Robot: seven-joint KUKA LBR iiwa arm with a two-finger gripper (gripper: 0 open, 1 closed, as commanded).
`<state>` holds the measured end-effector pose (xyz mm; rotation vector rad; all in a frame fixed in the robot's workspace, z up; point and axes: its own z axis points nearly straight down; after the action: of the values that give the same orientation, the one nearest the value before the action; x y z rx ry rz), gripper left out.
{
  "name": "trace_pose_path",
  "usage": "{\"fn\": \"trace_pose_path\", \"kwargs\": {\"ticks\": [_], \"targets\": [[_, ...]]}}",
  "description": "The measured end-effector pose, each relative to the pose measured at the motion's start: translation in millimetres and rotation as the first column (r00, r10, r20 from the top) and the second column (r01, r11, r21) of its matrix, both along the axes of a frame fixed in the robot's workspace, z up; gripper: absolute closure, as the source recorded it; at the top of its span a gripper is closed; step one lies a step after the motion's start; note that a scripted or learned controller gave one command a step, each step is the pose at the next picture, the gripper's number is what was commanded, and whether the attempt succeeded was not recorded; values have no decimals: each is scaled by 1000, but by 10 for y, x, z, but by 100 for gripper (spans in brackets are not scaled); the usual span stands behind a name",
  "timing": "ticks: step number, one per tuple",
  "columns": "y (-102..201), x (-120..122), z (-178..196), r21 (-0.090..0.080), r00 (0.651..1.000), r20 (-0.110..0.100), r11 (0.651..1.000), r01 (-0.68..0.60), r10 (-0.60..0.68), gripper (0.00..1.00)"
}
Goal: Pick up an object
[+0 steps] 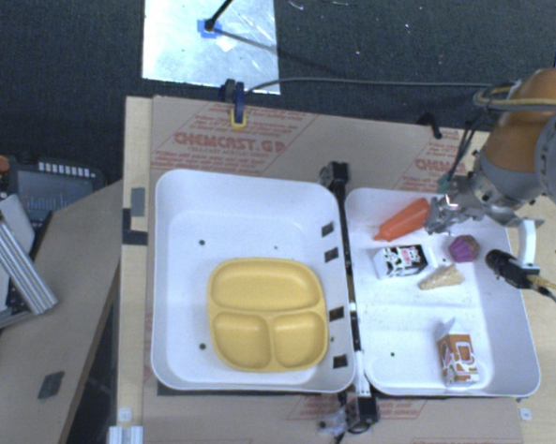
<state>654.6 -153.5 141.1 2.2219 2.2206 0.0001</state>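
The right bin (508, 371) holds an orange carrot (401, 219) at its far left, a small black-and-white carton (401, 260) just in front of it, a purple item (462, 246), a pale tan wedge (441, 278) and an orange-and-white carton (458, 358) near the front. My gripper (440, 217) hangs over the far part of this bin, right beside the carrot's right end and above the carton. Nothing can be made out between the fingers.
The left bin (177, 257) holds a yellow divided tray (265, 314). A black divider with clips (343, 267) runs between the two bins. Cardboard lies under both bins, and a control pendant sits at the far left.
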Motion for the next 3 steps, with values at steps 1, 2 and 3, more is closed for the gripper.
{"fn": "trace_pose_path", "kwargs": {"ticks": [1, 2, 3], "targets": [[-50, 66, 468, -2, 1000, 7, 1000, -2, 2, 100], [-51, 78, 716, -1, 1000, 4, 1000, -4, 4, 100], [404, -165, 637, 1, 1000, -1, 1000, -8, 8, 100]]}}
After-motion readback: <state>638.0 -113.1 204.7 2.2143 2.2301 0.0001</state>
